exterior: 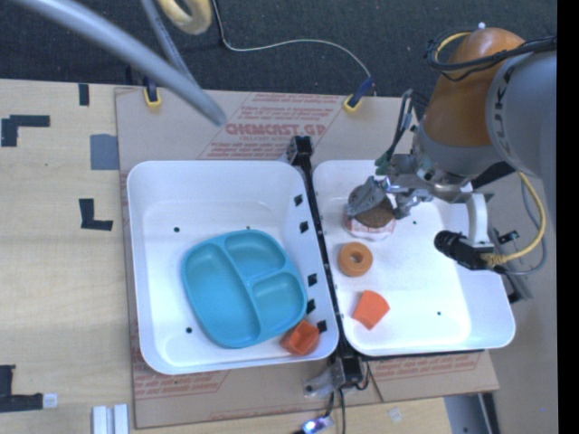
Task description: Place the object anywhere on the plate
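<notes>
Plate (242,286), blue and three-sectioned, lies in the left bin (149,206), well to the left of and below our gripper (373,199). An orange block (301,337) touches its lower right rim. Our gripper is down over a brown cupcake-like object (371,220) in the right bin (470,319); we cannot tell its grip. Just below it sit a donut (355,259) and an orange wedge (370,308).

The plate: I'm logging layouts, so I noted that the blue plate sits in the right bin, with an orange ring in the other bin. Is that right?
Not quite. The camera view shows the plate in the left bin, not the right. The orange ring does lie in the other bin, the right bin.
</notes>
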Controlling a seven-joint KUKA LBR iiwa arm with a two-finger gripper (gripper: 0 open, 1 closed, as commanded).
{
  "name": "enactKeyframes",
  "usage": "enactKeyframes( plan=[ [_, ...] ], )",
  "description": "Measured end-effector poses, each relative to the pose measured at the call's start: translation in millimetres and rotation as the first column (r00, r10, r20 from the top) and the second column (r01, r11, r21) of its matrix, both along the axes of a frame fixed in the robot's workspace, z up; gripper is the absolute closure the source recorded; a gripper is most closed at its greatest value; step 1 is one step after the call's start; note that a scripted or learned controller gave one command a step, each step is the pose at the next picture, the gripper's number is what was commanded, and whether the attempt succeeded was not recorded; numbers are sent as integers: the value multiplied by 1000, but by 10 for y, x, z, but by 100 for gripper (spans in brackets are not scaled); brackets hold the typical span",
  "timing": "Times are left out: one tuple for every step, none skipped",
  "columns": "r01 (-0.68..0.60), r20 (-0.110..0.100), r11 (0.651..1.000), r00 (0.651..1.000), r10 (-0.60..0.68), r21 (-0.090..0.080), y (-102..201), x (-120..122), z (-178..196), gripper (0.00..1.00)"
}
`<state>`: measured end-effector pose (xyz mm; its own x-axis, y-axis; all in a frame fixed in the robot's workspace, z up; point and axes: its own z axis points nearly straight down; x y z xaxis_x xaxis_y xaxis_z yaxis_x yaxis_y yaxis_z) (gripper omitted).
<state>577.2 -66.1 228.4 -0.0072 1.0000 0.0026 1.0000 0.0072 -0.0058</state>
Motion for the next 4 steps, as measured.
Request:
enactKeyframes(
  plan=[
    [-1, 0, 1000, 1000, 1, -1, 619, 177, -7, 100],
    [-1, 0, 1000, 1000, 1, -1, 1245, 321, -36, 100],
    [1, -1, 1000, 1000, -1, -3, 1746, 565, -166, 100],
    [2, 0, 1000, 1000, -2, -4, 2045, 595, -143, 100]
  ],
)
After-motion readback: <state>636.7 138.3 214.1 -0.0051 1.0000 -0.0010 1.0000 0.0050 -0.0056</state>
